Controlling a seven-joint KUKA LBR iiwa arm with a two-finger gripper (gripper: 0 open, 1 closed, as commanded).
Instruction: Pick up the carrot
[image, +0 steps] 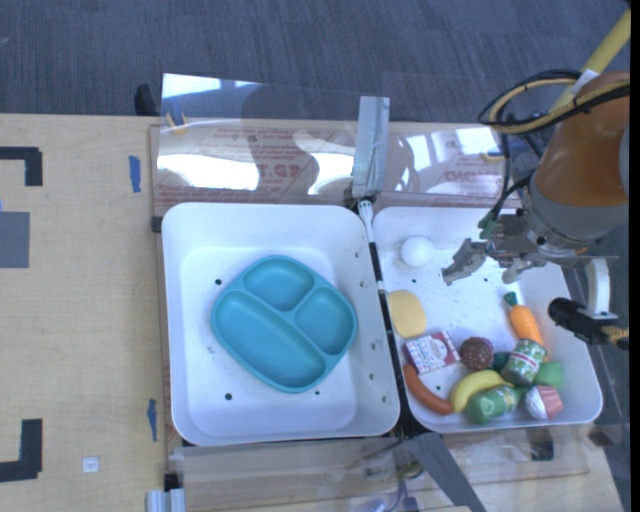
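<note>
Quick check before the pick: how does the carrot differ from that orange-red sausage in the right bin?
The carrot is bright orange with a green top, short and tapered; the sausage is darker reddish-orange, longer, curved, without any green. The carrot lies near the bin's right side, the sausage at its front-left corner. Both lie flat in the right bin.

Glossy smooth white plastic bins (190, 400); matt blue plastic divided plate (284, 322); light raw wood bench (80, 300), frame left; glossy orange plastic carrot (525, 323).
</note>
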